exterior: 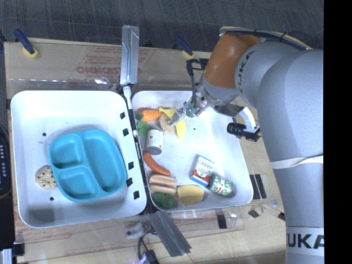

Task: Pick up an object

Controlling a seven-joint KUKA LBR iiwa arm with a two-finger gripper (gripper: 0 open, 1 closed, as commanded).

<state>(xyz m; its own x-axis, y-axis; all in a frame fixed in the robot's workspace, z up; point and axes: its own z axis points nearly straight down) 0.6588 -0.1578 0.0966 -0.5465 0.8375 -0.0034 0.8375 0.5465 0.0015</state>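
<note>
Over the right bin (242, 147) the grey arm (286, 87) reached in from the right, its orange band above the wrist, and the hand (180, 116) hung low at the bin's upper left part. Whether its fingers were apart or closed could not be told, and nothing could be made out between them. Just beside its tip lay a yellow piece (180, 128), a carrot (148, 114) and a tan, rounded thing (164, 123), all crowded together near the bin's back wall. Below them stood a small can (154, 141), then an orange sausage-like piece (153, 163), a hot dog bun (162, 183), a green lump (165, 201) and a yellow block (190, 193). A small carton (203, 169) and a green-labelled can (221, 185) lay toward the right. On the left, the other bin (27, 114) held a blue divided plate (87, 163) with a cookie (46, 176) just beside its left edge.
</note>
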